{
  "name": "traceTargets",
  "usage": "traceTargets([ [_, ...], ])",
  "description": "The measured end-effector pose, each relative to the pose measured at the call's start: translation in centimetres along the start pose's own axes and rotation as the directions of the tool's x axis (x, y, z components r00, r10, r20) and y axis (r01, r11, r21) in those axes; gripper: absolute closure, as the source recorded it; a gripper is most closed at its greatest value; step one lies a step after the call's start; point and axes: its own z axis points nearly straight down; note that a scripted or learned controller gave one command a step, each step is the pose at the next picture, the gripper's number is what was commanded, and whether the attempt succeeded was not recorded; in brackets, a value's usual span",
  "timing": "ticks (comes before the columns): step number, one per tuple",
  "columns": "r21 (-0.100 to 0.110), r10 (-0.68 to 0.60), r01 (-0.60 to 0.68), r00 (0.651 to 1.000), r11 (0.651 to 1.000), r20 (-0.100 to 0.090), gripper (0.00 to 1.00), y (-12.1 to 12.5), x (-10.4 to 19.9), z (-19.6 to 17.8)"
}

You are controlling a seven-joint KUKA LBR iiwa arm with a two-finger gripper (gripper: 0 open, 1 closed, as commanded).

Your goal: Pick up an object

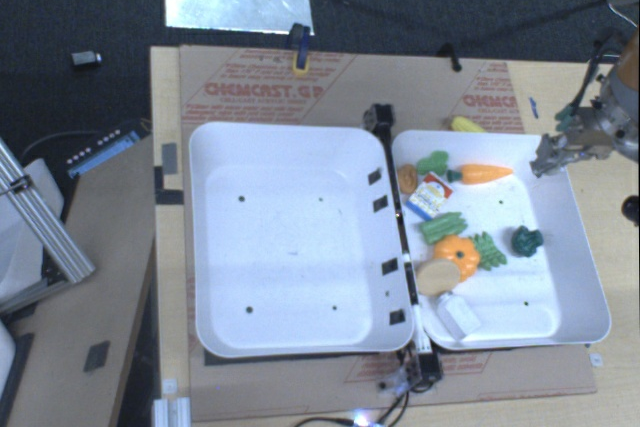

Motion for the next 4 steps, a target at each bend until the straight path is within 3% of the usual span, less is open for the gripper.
traceTargets([
  [4,-0.013,-0.021,0.021,1.000,1.000,-0.002,1.00,0.5,0.2,-4.3],
])
